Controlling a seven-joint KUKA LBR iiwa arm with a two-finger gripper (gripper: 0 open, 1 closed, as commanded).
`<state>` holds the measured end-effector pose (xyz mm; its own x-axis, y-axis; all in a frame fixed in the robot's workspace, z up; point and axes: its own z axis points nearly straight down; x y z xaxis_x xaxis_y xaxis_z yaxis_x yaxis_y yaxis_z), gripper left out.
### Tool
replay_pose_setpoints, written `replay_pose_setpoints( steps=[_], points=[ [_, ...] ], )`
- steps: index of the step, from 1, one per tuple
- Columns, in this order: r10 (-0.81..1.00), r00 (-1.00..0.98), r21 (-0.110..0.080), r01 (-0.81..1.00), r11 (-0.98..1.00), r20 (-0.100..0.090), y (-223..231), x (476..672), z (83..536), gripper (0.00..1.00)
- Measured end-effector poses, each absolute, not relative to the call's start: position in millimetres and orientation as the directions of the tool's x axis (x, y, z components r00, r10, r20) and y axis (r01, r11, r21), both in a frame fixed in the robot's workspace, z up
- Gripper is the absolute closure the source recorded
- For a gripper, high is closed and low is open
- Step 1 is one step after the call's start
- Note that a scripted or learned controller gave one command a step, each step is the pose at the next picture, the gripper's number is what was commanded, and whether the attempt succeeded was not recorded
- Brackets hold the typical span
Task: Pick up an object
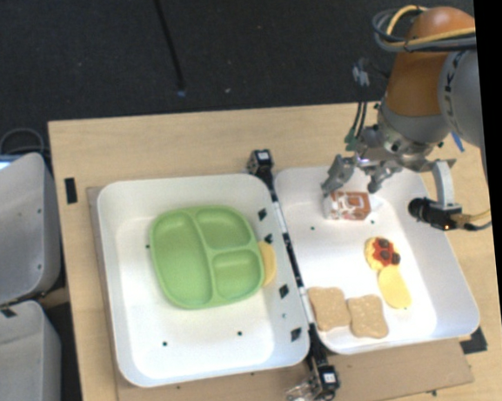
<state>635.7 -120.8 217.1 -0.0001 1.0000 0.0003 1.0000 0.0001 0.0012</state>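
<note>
I have the gripper (360,175) hanging over the far part of the right bin (435,310), directly above a small red-and-white packet (349,205). Its 2 fingers look spread, 1 toward the divider side and 1 toward the arm side, and nothing sits between them, so I read the tool as released and holding nothing. The packet lies flat on the bin floor, just below the fingertips; I cannot tell whether they touch it.

Taking that packet as my landmark: the yellow piece with red and dark bits (383,254) lies nearer the camera and slightly toward the arm side, the plain yellow oval (395,289) nearer still, and the 2 tan toast-like slices (348,311) nearest the front rim, toward the divider. The green divided plate (207,256) is well apart in the left bin (142,353), with a yellow sliver (269,262) at its edge.

To do this step well, I judge I should centre the fingers over the packet, descend straight until the tips bracket it, then close across its short side and lift slowly. The nearest neighbour is apart enough that I expect no collision, but a flat packet could slide or slip out if I close too high.

Its long axis appears to run roughly across the bin, divider side to arm side, slightly tilted. It is too small to tell which end is which.
</note>
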Motion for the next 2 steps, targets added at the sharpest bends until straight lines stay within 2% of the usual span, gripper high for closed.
replay_pose_setpoints(
  steps=[2],
  points=[
    [1.0,0.004,-0.003,1.0,-0.004,-0.002,-121,631.2,102,0.0]
  ],
)
